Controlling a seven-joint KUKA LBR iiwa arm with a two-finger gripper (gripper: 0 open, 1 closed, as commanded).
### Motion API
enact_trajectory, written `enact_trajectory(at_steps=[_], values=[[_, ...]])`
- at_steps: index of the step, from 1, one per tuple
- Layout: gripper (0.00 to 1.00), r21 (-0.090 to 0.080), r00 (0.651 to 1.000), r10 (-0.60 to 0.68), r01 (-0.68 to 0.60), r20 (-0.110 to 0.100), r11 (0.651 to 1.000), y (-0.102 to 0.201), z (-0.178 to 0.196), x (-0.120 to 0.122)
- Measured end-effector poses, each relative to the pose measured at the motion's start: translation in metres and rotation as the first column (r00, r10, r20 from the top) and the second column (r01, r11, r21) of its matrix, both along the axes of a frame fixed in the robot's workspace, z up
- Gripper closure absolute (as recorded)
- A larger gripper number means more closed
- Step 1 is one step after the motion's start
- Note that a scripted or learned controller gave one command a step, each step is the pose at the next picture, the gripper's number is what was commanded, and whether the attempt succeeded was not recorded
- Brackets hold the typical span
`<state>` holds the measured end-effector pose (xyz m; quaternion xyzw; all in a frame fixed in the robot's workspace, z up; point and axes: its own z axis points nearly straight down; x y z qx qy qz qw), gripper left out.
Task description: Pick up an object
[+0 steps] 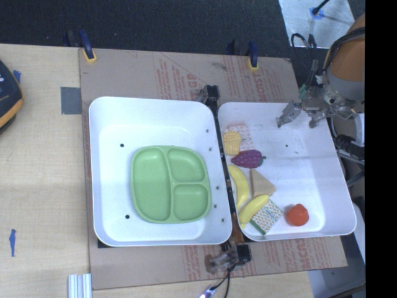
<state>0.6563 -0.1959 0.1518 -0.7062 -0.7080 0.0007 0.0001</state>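
Observation:
The right bin (322,166) holds several toy foods along its left and near sides: a yellow corn piece (232,143), a purple grape bunch (248,159), two bananas (239,182) (253,208), a tan wedge (262,182), a speckled block (267,216) and a red tomato (297,215). My gripper (301,117) hangs over the far right corner of this bin, well away from the foods. Its two fingers are spread apart with nothing between them.
The left bin (105,166) holds a green divided plate (170,183). Clamps (252,53) pin the cardboard sheet under both bins. A dark object with an orange edge (8,95) lies at the far left of the bench.

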Motion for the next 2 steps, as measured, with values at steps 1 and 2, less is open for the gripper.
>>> enact_trajectory(at_steps=[1,2], values=[[0.00,0.001,1.000,0.002,-0.002,0.000,1.000,0.035,0.050,0.001],[0.00,0.000,1.000,0.001,-0.001,-0.003,1.000,-0.017,-0.021,-0.001]])
